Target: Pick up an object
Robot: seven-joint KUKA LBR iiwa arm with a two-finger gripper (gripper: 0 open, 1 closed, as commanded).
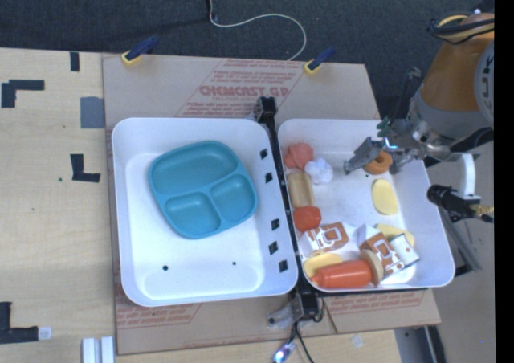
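2 shallow white bins sit side by side on the bench, and the action is all over the right bin (434,229). The arm (458,72) comes in from the right, orange band bright above the wrist, and the gripper (371,158) is down low over the bin's upper right part, fingers pointing left. Between those fingers sits a small orange object (377,164), and they look closed around it, though the view is too coarse to say how firmly. It is just above a pale yellow oval piece (385,197) lying on the bin floor.

Over on the left side of that same bin, the play food is lined up along the divider: a pinkish-red round piece (299,154) at the top, a small white crumpled item (320,169) touching it on its right, then a tan cylinder (299,189) below, then a red chunk (307,218). Further down, a white and orange patterned box (329,236) lies flat, with a second patterned box (391,253) near the lower right corner. A long red-orange piece (345,275) rests against the front wall, a yellow slice (323,261) tucked just above it.

The left bin (128,217) holds 1 thing: a blue tray (202,189) with 3 compartments, tilted slightly, lying in the upper half. A thin white cable (265,22) loops across the dark floor beyond the bench.
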